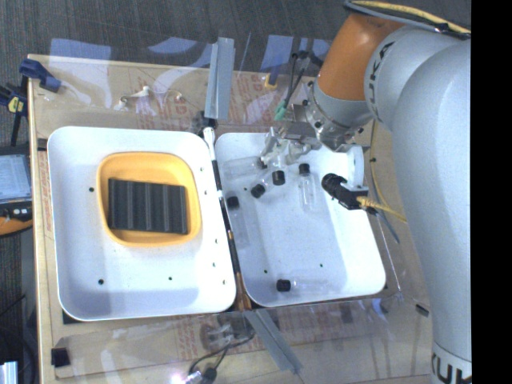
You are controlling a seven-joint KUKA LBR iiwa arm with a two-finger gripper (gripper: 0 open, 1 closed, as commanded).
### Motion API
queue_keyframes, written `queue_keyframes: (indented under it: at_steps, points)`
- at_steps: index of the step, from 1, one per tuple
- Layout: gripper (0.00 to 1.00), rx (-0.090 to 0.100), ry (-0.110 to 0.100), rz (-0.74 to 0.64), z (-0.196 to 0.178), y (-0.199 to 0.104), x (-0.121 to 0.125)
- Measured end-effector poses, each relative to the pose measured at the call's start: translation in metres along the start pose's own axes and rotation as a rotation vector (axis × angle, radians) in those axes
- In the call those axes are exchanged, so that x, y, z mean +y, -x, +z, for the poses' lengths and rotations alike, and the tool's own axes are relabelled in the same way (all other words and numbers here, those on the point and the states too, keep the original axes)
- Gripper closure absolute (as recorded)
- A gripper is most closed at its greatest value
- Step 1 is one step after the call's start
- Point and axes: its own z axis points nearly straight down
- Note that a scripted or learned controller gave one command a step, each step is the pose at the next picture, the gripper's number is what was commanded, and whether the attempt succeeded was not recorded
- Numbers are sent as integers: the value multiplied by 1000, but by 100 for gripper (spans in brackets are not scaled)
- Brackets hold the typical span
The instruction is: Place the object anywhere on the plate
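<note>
A yellow plate (148,165) lies in the left bin (72,278) with a dark grey ridged block (148,206) on its middle. My gripper (276,154) hangs low over the far part of the right bin (352,254), well to the right of the plate. Just below it lie small black pieces (278,178), another black piece (258,190) and a clear tube with a black cap (306,184). A second clear piece with a black end (284,285) rests near the right bin's front wall. What lies between the gripper's tips is not visible.
The big grey arm (432,174) with its orange band (356,50) covers the right side of the bench. A black fitting with a yellow cable (342,191) sticks out over the right bin. A metal rail (218,78) stands behind the bins' shared wall.
</note>
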Motion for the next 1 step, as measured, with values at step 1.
queue_keyframes:
  at_steps: [1]
  points:
    - [100, 1, -4, -139, 44, -10, -17]
